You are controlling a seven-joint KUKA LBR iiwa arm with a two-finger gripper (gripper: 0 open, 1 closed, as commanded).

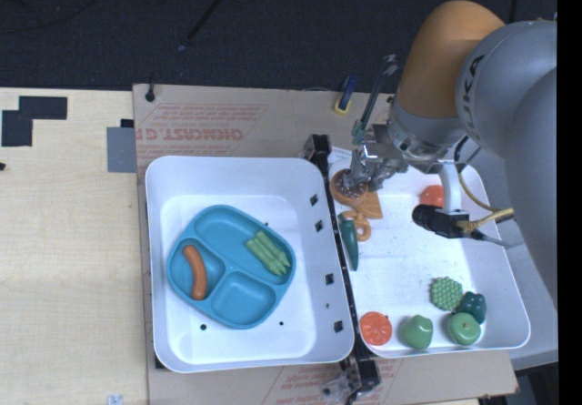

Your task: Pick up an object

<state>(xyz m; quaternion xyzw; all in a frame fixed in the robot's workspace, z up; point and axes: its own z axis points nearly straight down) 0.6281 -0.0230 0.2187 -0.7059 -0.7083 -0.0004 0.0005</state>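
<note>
We see the grey arm (496,94) reaching over the right bin (509,298), its gripper (364,171) low at the far left corner above a brown pretzel-like toy (356,196). The left bin (236,177) carries a blue divided plate (232,303). Small toy fruits (418,330) line the right bin's near edge.

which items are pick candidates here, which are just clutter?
In play: claw over pretzel; dark green pepper; orange tomato; two green apples.
Lying about: blue tray with sausage and green beans; blue-yellow tool.
</note>
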